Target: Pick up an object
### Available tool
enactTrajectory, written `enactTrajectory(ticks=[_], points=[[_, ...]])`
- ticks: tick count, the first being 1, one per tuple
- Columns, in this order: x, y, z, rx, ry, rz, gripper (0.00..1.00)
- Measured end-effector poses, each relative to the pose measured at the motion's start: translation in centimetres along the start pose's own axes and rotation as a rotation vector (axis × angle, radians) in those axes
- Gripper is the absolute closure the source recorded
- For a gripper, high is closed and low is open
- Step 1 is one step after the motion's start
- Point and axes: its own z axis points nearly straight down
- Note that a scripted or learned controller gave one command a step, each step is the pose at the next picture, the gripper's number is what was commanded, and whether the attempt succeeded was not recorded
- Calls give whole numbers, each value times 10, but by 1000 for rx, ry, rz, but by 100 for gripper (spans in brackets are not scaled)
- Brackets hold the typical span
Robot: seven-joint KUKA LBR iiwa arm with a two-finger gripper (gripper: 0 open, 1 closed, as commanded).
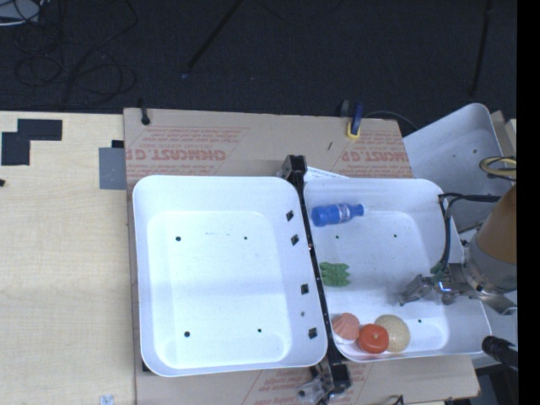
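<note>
On the bench, a sheet of printed brown cardboard [253, 146] lies under two shallow white bins set side by side, their inner rims touching along a dark seam with small clips. The left bin [152, 226] is the larger-looking one in this slanted view, its floor marked with a few small dark dots. The right bin [396, 194] holds all the loose things. From the right, the grey arm [498, 243] reaches over the right bin's far wall, and its gripper [422, 291] sits low over the bin floor near the right side; its metal fingers look spread apart with nothing between them. A blue bottle [337, 214] lies on its side near the bin's upper left, close to the seam. At the bin's lower edge three round things cluster together: a pale yellow ball [396, 331], a red ball [373, 338] touching it, and a pink piece [345, 325] just left of the red one. A small green object [334, 273] lies between the bottle and that cluster, well left of the gripper.
</note>
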Motion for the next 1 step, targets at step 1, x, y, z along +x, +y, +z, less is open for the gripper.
enactTrajectory(ticks=[1], points=[[0, 0, 0, 0, 0, 0, 0]])
